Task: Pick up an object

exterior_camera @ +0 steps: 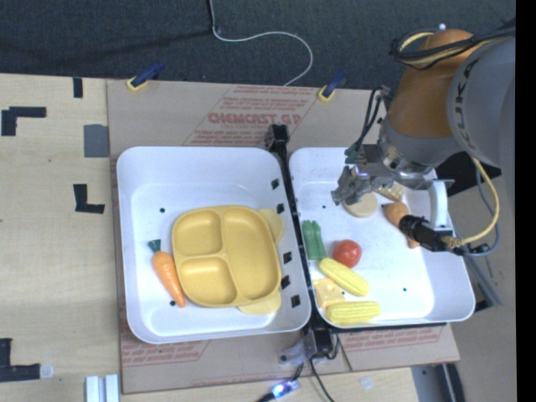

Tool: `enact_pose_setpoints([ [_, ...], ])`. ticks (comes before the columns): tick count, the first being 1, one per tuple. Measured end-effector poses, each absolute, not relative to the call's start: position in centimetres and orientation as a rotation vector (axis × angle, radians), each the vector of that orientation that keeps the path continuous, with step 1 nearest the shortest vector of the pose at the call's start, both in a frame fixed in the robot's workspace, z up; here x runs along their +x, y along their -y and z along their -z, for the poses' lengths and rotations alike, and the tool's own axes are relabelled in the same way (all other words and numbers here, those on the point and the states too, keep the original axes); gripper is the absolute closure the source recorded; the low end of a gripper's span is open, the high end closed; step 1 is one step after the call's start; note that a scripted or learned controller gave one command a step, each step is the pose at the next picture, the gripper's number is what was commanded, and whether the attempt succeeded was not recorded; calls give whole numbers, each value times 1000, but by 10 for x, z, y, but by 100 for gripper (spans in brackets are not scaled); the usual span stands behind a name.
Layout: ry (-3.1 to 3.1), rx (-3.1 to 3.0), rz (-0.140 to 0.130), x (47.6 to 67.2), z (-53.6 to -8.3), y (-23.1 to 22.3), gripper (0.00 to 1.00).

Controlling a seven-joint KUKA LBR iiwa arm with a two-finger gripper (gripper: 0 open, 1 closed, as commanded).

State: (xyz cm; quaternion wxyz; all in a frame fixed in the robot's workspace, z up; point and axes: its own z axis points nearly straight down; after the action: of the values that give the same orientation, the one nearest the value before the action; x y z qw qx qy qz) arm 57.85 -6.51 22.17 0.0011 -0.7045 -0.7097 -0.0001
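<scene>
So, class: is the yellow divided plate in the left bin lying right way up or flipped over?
Right way up. The yellow divided plate shows its three hollow compartments facing the camera, and it lies flat in the left bin beside the carrot.

The arm [481, 82] is bulky and rounded — grey shell with a broad orange band above the wrist. Thin black and yellowish cables loop along it; the claw [358, 184] is dull grey metal.

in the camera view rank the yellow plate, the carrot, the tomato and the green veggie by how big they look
Largest to smallest as they look:
1. yellow plate
2. carrot
3. green vegetable
4. tomato
The carrot and green vegetable are close in length, so their order is unsure.
</scene>
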Motion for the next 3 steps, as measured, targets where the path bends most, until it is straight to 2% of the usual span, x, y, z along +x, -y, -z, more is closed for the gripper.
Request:
enact_pose_setpoints([
  [1,2227,-2212,-1,564,-225,15,100],
  [2,2220,-2221,-5,559,-219,33,100],
  [3,2224,-2219,0,569,-235,28,100],
])
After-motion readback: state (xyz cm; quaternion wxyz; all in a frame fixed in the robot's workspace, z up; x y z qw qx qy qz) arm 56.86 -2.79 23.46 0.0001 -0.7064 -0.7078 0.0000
